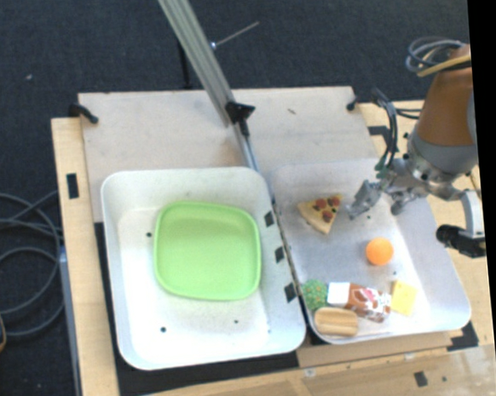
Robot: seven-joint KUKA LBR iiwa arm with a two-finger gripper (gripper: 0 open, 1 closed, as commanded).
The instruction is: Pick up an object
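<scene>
The right bin (423, 247) holds several toy foods. A pizza slice (320, 214) lies near its left wall, and an orange ball (379, 252) sits in the middle. Along the front are a green broccoli piece (315, 294), a bread roll (336, 322), a red-and-white piece (368, 302) and a yellow cheese wedge (402, 298). My gripper (378, 201) hangs over the bin's back part, just right of the pizza slice and above the orange ball. Its fingers stand open with nothing between them.
The left bin (128, 245) holds a light green square plate (208, 249). A grey metal pole (207, 64) slants from the top down to the divide between the bins. Black cables (13, 254) lie on the floor at the left.
</scene>
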